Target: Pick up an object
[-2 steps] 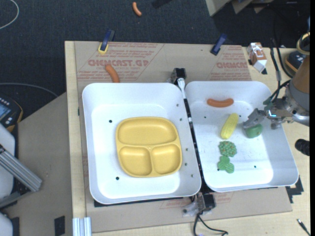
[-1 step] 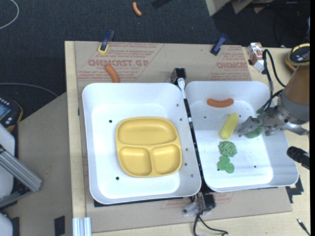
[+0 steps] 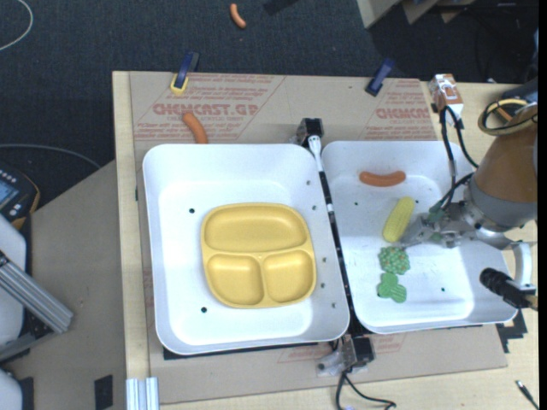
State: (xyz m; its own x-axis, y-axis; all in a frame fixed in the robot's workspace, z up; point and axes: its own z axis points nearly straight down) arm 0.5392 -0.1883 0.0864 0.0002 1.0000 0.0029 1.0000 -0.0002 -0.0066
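While the arm (image 3: 504, 186) reaches in over the right bin (image 3: 427, 310), nothing is lifted as far as I can judge: every item lies on the bin floor. Gripper (image 3: 425, 229) sits low at mid-bin, just beside the lower end of the corn cob (image 3: 398, 219) and just above the pale green piece (image 3: 394, 260). Cannot tell how its tip is set; it blurs into dark metal at this slant. I see nothing held.

Candidates in the right bin: corn cob, tilted, nearest the tool; sausage (image 3: 382, 178) near the far wall, apart from the rest; pale green piece with a darker green piece (image 3: 392, 291) just below it, the two near or touching.

Judgement: approach done, grasp and lift left to do. Corn looks the likely target.

Left bin (image 3: 171, 229) holds a yellow divided plate (image 3: 256, 254), three compartments, all bare. Bins rest on a cardboard sheet (image 3: 256, 101) printed in red, held by clamps (image 3: 181, 73) at the far edge. One stray sausage (image 3: 196, 127) lies on the cardboard, another (image 3: 238, 14) on the dark carpet beyond. Cables run by the right bin's far corner.
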